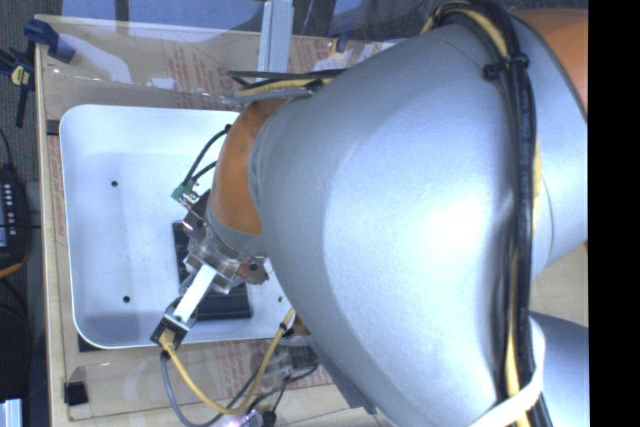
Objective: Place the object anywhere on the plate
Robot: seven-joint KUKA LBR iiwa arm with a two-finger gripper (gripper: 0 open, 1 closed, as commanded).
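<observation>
the grey arm sweeps in from the right and bulks over most of the desk, its orange band bent down toward the left white bin. the tool hangs low over the bin's near side — whether it is apart or together i cannot tell. a dark flat thing lies beneath it; the object and plate cannot be made out.
</observation>
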